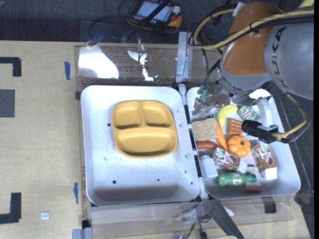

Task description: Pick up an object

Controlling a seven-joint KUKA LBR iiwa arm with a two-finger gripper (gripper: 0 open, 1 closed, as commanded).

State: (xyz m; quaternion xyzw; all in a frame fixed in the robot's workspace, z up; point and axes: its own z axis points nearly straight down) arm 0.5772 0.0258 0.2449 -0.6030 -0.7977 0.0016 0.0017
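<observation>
The arm [259, 44] reaches into the right bin [291, 176] from the far right, and its jaws [209, 101] sit low at the bin's far-left corner, close against the divider between the two bins. Whether they are parted or closed cannot be told, and nothing is seen between them.

The candidate objects lie just in front of the jaws and to their right: a yellow round fruit [228, 114], a slice of toast [205, 130], an orange fruit [239, 146], a green bottle [234, 179] at the near wall, and several small printed packets [263, 158].

For a sound pick, the jaws should be centred over one object with free space on both flanks. The toast is nearest but lies flat and overlaps an orange item [208, 145], so a pinch there risks sliding off or catching two things. The orange fruit, more exposed, appears the cleaner target. The descent should stay clear of the bin wall.

The left bin [94, 133] carries a yellow divided tray [144, 128].

Hard to make out: the wrist and cabling cover the bin's far right corner, and the packet labels are unreadable. The worktop [35, 133] beyond the bins bears only tape marks.
</observation>
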